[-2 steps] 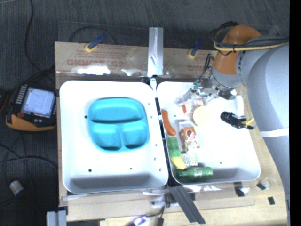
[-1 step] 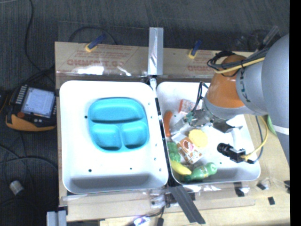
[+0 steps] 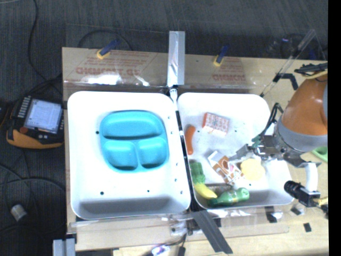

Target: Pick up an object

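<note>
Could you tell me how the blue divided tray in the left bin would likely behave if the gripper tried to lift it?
The blue divided tray looks like stiff moulded plastic, so probably rigid and light. Its broad, flat shape and smooth raised rims would likely make it awkward and slippery to pinch.

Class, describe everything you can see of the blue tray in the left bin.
The blue tray is a glossy, plastic-looking dish, light blue, with rounded corners. It has three compartments: one wide one along the far side and two smaller ones side by side nearer the camera. It lies flat, right way up, about mid-floor in the left bin, apart from the walls. Nothing lies in it, and the bin floor is all that touches it.
</note>
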`<state>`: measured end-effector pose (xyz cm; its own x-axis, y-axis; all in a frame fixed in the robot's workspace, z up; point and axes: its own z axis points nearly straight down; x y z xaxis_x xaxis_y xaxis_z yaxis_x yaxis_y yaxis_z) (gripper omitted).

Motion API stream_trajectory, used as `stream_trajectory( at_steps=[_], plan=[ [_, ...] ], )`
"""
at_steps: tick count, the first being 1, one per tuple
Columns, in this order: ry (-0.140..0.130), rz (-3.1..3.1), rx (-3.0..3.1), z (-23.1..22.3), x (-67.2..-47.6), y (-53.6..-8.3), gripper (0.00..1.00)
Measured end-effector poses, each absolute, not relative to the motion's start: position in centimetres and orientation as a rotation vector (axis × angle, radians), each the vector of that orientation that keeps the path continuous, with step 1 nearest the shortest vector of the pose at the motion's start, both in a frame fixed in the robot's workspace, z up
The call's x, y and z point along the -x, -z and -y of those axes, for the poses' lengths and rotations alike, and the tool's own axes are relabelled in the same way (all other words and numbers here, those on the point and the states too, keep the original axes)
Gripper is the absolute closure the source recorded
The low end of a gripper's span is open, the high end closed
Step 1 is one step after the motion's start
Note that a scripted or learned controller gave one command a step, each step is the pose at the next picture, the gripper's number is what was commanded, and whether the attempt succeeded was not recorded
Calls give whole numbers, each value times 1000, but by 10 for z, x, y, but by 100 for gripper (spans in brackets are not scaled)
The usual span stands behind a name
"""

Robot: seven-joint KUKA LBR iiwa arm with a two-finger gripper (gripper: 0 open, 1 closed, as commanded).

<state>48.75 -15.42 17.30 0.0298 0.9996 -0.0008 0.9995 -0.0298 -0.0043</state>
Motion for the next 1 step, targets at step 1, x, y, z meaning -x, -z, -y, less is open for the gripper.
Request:
stream_trajectory(
  at_steps=[1],
  plan=[
    [-4, 2332, 2103, 108, -483, -94, 0]
  ],
)
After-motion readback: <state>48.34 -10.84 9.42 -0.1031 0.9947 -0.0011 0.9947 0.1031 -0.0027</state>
